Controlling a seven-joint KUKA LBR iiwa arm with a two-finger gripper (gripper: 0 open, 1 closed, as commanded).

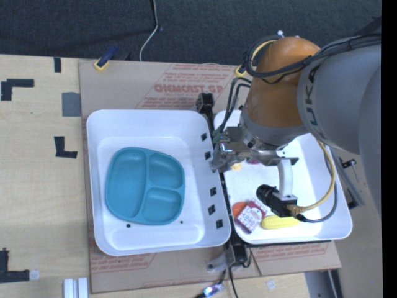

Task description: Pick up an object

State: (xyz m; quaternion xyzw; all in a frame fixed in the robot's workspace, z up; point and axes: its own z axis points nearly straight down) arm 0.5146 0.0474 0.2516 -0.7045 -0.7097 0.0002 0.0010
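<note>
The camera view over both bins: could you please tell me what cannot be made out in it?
- Right bin: in the camera view its upper part is hidden under the arm.
- Gripper: blurred at the wall between the bins; whether it holds anything cannot be told.
- Red packet: print too small to read.
- Yellow object beside it: too small to identify.

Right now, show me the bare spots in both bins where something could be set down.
Left white bin: bare floor rings the teal divided plate, widest along the far wall and in the near right corner. Right white bin: crowded; the hand and arm hang over it, and a red packet and yellow corn cob line the near edge.
</note>
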